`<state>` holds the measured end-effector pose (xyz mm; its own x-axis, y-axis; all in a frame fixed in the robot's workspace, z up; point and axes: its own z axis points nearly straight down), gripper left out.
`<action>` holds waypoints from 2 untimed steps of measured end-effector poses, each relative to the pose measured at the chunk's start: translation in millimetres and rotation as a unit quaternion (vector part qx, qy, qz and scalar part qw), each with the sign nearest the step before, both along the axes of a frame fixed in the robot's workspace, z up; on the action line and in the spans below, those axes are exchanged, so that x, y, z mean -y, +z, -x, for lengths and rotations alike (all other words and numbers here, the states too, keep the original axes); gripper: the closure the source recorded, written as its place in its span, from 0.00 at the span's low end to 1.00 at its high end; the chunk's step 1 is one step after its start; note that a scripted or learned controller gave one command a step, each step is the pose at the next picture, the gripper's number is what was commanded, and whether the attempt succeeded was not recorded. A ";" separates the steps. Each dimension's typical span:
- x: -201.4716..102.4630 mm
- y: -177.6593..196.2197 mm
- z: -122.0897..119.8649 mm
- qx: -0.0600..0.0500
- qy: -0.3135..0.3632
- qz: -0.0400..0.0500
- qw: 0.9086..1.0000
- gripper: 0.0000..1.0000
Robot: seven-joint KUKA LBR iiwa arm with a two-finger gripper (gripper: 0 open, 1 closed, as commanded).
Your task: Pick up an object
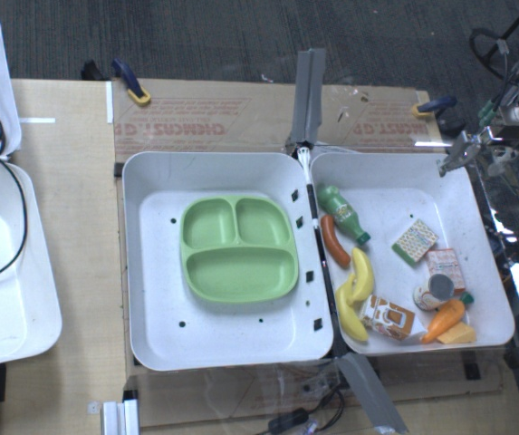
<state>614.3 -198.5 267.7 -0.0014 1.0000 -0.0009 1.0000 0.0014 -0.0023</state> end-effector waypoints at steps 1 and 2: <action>-73.4 48.3 -8.1 0.001 0.123 0.000 0.992 0.00; -94.5 -95.3 41.0 0.000 0.170 -0.001 0.985 0.00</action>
